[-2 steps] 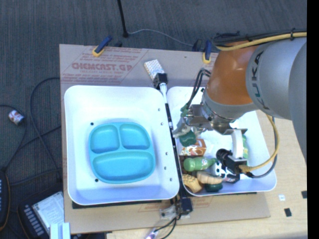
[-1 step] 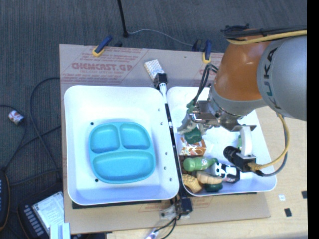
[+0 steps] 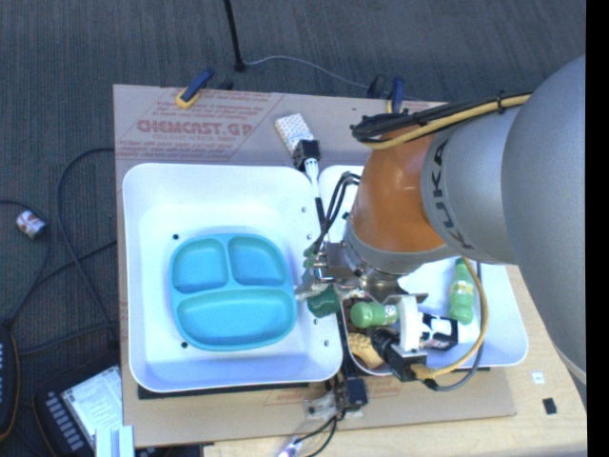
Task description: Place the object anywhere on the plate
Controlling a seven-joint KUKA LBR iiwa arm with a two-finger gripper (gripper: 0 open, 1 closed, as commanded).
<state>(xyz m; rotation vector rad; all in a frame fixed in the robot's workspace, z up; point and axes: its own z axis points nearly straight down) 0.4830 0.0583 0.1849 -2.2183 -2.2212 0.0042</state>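
Blue, three-compartment plastic plate [image 3: 231,289] lay in the left white bin [image 3: 143,255], just beside the gripper [image 3: 328,298] at the dividing rim; its grip could not be told.

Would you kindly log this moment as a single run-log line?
arm: over right bin | gripper: at the wall between bins | plate: blue, three compartments, left bin, nothing on it | green object: right bin

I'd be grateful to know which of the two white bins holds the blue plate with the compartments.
It is the left bin: the blue plate lies flat in it. The right bin, under the arm, holds green pieces instead.
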